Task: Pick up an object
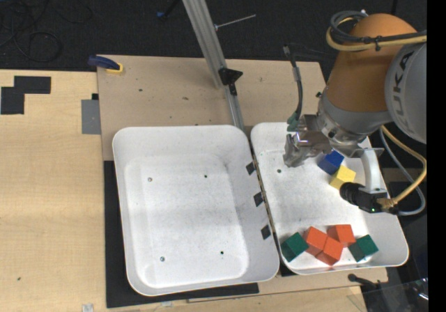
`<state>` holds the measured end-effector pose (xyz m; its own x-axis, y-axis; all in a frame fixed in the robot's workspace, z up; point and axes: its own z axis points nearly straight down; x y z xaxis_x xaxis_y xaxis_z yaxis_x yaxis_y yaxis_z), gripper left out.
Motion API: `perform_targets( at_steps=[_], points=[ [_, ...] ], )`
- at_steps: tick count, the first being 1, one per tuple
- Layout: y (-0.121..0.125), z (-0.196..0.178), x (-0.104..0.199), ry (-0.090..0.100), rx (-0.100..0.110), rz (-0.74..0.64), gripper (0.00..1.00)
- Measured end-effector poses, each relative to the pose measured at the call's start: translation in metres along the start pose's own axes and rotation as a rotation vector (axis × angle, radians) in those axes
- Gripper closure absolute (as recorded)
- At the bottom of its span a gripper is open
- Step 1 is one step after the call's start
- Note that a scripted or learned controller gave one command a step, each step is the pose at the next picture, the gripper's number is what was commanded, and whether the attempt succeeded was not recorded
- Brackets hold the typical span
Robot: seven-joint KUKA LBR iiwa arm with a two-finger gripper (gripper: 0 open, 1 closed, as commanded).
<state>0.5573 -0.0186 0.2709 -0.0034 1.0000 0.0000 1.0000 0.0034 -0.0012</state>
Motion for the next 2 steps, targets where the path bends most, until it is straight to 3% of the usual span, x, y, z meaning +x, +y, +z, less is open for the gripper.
perform_targets(
  at_steps=[1, 2],
  points=[
    [0.012, 0.008, 0.047, 0.001, 0.002, 0.0, 1.0],
    [0.041, 0.026, 0.089, 0.0, 0.001, 0.0, 1.0]
  ],
)
